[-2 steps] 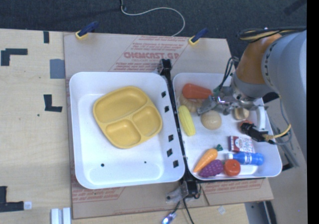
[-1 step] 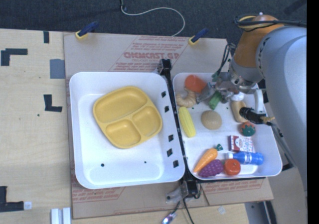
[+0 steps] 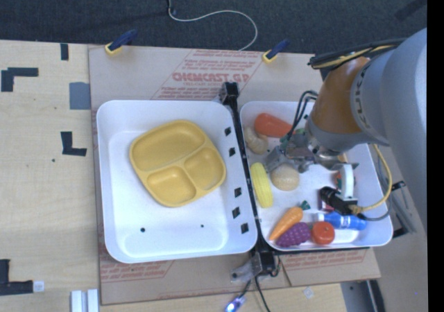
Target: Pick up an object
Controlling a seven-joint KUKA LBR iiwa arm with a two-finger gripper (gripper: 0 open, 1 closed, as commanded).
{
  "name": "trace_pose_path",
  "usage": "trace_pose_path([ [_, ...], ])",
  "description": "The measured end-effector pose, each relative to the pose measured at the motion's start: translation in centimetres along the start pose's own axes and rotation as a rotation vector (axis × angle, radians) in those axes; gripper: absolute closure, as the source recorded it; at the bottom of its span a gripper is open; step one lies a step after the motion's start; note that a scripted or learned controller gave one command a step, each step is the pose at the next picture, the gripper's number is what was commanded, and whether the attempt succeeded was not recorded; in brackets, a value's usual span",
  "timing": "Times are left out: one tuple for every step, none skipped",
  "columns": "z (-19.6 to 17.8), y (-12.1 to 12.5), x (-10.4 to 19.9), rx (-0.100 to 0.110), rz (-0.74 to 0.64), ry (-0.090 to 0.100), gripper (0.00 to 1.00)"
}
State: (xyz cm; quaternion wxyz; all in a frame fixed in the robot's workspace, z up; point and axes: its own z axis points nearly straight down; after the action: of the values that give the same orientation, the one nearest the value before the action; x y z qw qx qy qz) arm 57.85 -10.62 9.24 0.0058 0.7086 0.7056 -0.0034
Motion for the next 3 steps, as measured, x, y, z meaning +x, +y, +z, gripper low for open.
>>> trace_pose_path([
  [-9.7, -6.6, 5.3, 0.002, -0.007, 0.014, 0.0],
  [-10.1, -6.6, 5.2, 0.011, -0.006, 0.014, 1.0],
  [-21.9, -6.1, 13.3, -0.005, -0.015, 0.016, 1.0],
])
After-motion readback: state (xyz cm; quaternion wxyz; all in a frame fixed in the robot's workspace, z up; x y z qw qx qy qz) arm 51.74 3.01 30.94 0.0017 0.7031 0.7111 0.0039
